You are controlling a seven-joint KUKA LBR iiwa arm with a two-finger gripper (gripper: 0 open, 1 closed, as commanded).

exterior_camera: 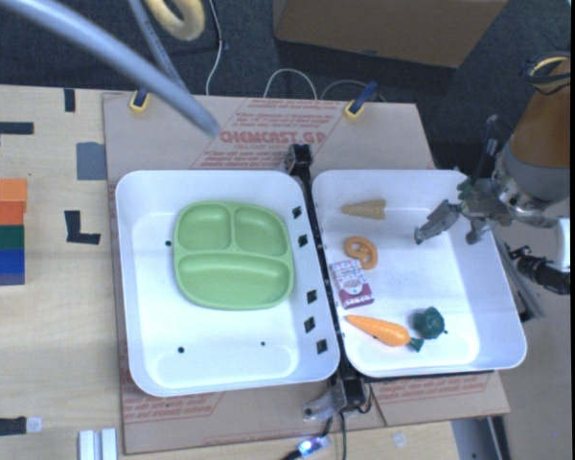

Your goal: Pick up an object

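Near edge, right bin (479, 353): carrot (378, 330) and dark green piece (427, 322) lie loose near front wall; small packet (351, 284) and pretzel (360, 250) mid-bin, cone (364, 209) further back. All scattered apart, likely so each offers clear grab. Left bin (144, 353) carries green divided tray (235, 255). Claw (455, 220) hovers over right bin's far right side, fingers spread, grasping nothing, touching no object.
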